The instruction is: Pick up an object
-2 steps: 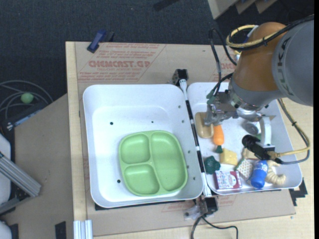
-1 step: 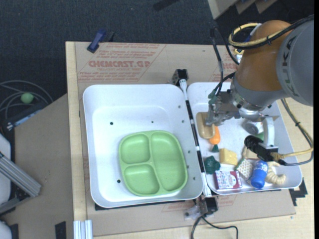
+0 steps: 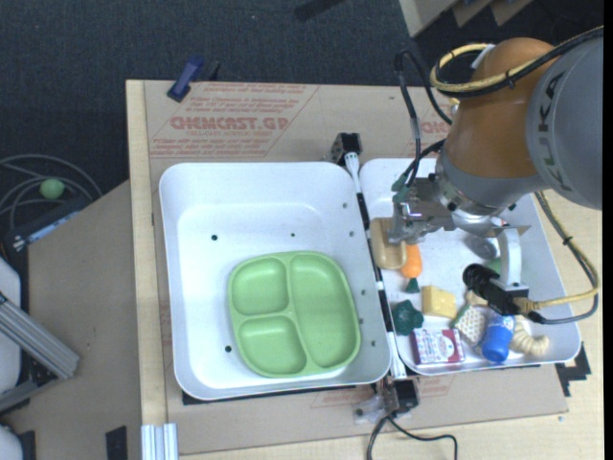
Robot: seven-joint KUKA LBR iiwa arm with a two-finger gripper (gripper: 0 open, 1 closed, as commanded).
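My gripper [image 3: 409,217] hangs low over the left part of the right bin [image 3: 551,257], under the grey and orange arm. Right below it lie a tan block [image 3: 387,250] and a small orange carrot-like piece [image 3: 413,261]; whether the gripper touches either one I cannot tell. Nearer the front lie a yellow wedge [image 3: 440,302], a dark green piece [image 3: 407,315], a red and white carton [image 3: 437,347], a checkered cracker [image 3: 469,324], a blue cup [image 3: 496,342] and a pale knobbly piece [image 3: 528,339].
The left bin [image 3: 192,209] holds a green divided plate [image 3: 290,311]. The wall between the two bins runs just left of the tan block. The arm's body covers the back of the right bin.
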